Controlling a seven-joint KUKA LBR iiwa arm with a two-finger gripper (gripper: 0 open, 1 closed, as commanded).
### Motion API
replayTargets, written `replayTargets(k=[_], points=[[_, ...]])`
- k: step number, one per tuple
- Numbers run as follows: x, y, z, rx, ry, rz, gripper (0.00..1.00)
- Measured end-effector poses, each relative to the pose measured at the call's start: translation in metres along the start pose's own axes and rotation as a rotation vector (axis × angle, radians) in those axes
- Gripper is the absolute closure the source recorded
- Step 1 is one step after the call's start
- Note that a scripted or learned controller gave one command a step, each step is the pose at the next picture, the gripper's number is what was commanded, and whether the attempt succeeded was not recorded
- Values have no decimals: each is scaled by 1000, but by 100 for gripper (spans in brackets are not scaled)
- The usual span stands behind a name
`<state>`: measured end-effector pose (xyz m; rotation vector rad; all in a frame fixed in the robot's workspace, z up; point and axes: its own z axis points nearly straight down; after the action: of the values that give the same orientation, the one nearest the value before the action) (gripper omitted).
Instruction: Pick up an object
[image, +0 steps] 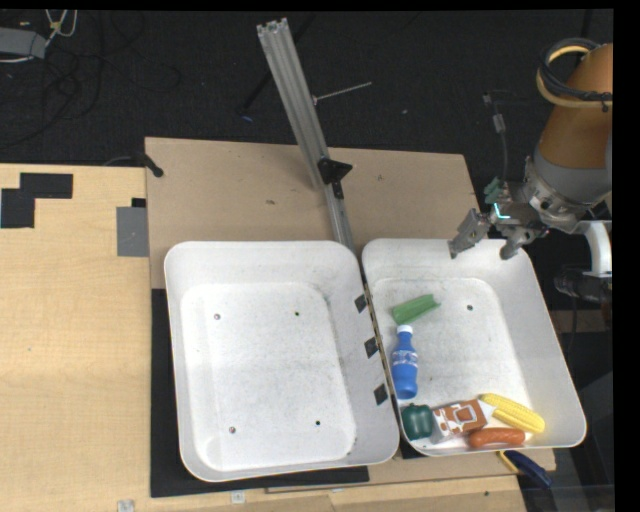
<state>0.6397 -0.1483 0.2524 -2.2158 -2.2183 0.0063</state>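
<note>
My gripper (490, 240) hangs over the far rim of the right bin (520, 330), its two fingers spread open with nothing between them. Well below it in that bin lie a green block (414, 308) and a blue bottle with a white cap (404, 364) near the left wall. Along the near edge sit a dark green object (417, 421), an orange and white packet (461, 415), a yellow corn cob (512, 412) and a red-brown sausage (495, 437).
The left bin (200, 300) sits beside the right one, with black clips (366, 345) on the shared wall. A slanted metal rail (303, 120) rises behind the bins. The arm's grey and orange wrist (575, 140) is at the right.
</note>
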Motion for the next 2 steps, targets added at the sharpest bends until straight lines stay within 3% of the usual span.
replayTargets(k=[1, 2], points=[[0, 1, -3, -4, -1, -2, 0], [0, 5, 42, -1, -1, -1, 0]])
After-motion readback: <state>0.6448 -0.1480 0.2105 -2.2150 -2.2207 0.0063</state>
